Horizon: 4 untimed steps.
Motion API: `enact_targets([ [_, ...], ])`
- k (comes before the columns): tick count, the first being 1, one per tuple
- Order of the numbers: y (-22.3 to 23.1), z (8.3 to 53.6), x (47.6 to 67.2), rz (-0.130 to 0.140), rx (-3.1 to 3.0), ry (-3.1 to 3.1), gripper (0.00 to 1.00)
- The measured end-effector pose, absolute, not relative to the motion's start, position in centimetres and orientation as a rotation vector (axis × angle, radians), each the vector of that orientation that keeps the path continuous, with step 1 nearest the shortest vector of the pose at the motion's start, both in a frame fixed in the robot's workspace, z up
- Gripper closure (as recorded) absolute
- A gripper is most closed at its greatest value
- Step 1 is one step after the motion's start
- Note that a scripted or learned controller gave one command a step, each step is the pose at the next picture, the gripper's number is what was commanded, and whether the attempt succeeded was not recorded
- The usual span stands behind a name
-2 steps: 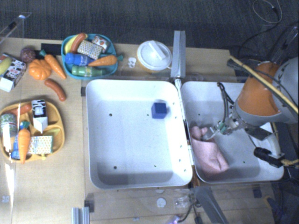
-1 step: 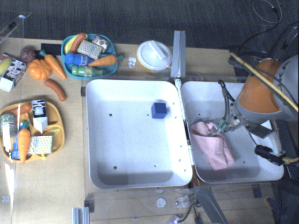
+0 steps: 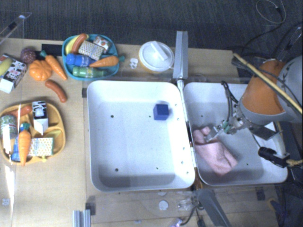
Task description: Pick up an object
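The jaws point(image 3: 218, 130) are hanging low in the right bin point(image 3: 265, 171), their opening too small to judge. They are sitting at the upper edge of the pink cloth point(image 3: 213, 152), which is stretching away toward the bin's near-left corner.

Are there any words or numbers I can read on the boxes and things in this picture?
None can be read.
The small patterned boxes in the blue bowl: print too blurred.
The black-and-white carton on the yellow plate: markings too small.
The black-and-white carton at the bench's left edge: too blurred.
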State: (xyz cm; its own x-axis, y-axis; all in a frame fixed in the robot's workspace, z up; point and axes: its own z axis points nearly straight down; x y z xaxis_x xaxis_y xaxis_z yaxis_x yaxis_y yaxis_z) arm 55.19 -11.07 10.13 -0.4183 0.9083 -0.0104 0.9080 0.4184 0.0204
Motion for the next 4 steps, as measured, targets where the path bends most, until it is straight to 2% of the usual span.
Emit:
enact_targets([
  [1, -9.5, 9.1, 57.3, 0.009, 1.737, 2.601, 0.00],
  [2, -9.4, 10.1, 57.5, 0.016, 1.731, 2.601, 1.00],
  [3, -9.4, 10.2, 57.5, 0.015, 1.731, 2.600, 0.00],
  [4, -13.0, 9.1, 53.1, 0.014, 1.771, 2.577, 0.00],
])
